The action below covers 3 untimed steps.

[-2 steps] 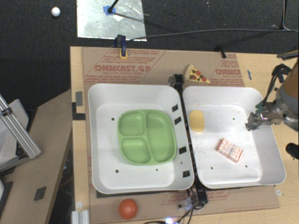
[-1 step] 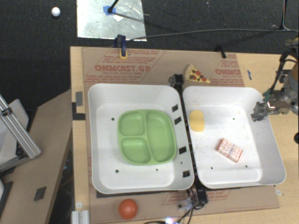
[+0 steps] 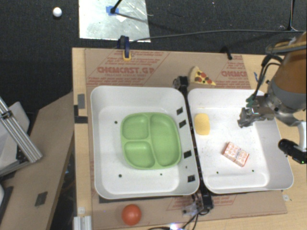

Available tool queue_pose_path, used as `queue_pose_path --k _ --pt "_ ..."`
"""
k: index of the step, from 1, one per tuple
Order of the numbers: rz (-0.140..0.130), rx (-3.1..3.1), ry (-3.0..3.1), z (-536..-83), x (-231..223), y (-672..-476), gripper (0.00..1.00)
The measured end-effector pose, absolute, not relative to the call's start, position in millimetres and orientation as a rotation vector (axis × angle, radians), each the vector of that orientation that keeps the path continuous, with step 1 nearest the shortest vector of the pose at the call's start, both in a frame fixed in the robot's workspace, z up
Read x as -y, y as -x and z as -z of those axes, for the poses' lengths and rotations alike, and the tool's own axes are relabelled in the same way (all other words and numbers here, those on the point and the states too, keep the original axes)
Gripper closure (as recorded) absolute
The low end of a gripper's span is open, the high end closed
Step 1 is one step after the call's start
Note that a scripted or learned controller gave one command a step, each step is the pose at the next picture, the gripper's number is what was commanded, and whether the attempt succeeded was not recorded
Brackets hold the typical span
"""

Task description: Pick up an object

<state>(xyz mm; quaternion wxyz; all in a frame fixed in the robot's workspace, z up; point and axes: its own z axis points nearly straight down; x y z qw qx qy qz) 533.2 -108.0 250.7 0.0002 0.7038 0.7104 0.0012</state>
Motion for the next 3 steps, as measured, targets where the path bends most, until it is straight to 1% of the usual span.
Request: queue_pose_path --k 1,2,3 --pt "-0.004 -2.233 -2.21 -239 49 -527.6 1.0" --pt "-0.004 -2.233 -2.21 -244 -5 -532.4 1.0" --pt "-0.003 -2.231 -2.211 -236 -60 -540.5 1.0"
